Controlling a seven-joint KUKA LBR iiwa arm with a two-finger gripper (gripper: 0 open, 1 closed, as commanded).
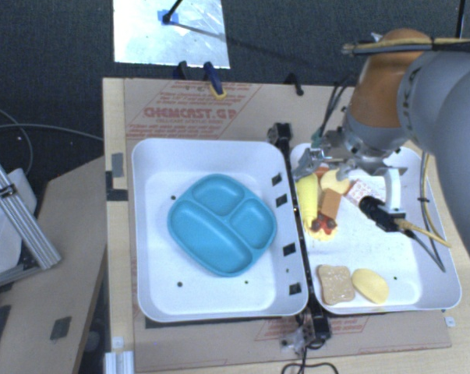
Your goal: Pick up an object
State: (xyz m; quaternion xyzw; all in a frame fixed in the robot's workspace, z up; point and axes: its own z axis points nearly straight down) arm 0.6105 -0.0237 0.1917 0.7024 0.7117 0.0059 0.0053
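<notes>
The right bin (422, 287) holds several small things. A yellow banana-like piece (304, 197) lies along its left wall, with a brown block (330, 202) leaning beside it and a small red item (321, 225) at the block's lower end. A pale yellow piece (337, 182) and a red-and-white packet (358, 189) lie just under the wrist. My gripper (333, 168) hangs low over the bin's upper left part, right above this cluster. Nothing shows as lifted.
A tan toast-like square (335, 283) and a yellow oval piece (370, 285) lie near the right bin's front edge. The left bin (153, 287) holds a blue divided plate (221, 224). A black-clipped divider (291, 209) separates the bins.
</notes>
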